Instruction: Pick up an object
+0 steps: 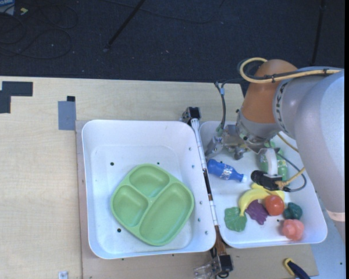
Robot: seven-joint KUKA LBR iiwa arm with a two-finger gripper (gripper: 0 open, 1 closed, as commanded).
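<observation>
— Blue plastic bottle [224, 171] lies just below-left of the claw [232, 146], near it.
— Claw gripping it?
— Cannot tell — arm hides that. Probably it hangs low to reach the bottle.

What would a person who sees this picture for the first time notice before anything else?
Probably the big grey arm with its orange band, which reaches in from the right and hangs over the far part of the right bin. Next comes the green divided plate, lying alone in the left bin. Then the bright toy food in the right bin: a blue bottle, a yellow banana and a red tomato.
</observation>
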